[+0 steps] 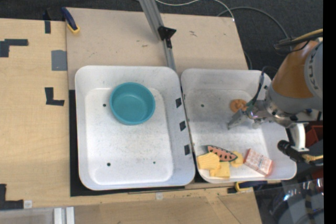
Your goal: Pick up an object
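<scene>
In the right bin (210, 86) my gripper (236, 117) hangs low over the floor, reaching in from the right, its fingers spread open. A small orange object (237, 104) lies right at the upper fingertip; I cannot tell whether they touch, and it is not between the fingers. Along the bin's front edge lie a watermelon-slice toy (222, 153), several yellow blocks (212, 164) and a pink box (258, 161). A teal bowl (133, 103) stands upright in the left bin (94, 155).
A slanted metal pole (149, 2) rises behind the bins, with cables on the dark floor at the back. The arm's grey and orange body (296, 81) looms over the right bin's right edge. A black divider strip (181, 123) separates the bins.
</scene>
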Robot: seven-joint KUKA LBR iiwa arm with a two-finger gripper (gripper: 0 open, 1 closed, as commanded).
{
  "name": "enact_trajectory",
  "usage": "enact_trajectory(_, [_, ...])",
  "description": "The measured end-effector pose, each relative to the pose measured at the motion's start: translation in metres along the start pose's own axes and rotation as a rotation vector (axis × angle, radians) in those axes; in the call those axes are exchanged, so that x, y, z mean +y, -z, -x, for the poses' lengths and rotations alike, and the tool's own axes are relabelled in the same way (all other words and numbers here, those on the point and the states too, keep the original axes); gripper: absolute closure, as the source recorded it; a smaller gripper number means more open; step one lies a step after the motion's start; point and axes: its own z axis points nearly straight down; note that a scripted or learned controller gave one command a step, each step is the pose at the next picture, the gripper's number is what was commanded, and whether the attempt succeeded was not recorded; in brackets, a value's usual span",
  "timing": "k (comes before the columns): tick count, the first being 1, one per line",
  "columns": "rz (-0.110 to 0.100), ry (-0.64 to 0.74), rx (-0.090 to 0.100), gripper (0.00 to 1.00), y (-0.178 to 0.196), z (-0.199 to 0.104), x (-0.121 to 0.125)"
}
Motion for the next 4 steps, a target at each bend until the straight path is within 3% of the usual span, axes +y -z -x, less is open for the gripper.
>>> enact_trajectory(1, [0.007,0.001,-0.003,0.0,-0.016,-0.001,0.0])
enact_trajectory(2, [0.007,0.002,-0.002,1.0,-0.006,-0.001,0.0])
enact_trajectory(4, [0.011,0.001,-0.003,1.0,0.079,-0.004,-0.001])
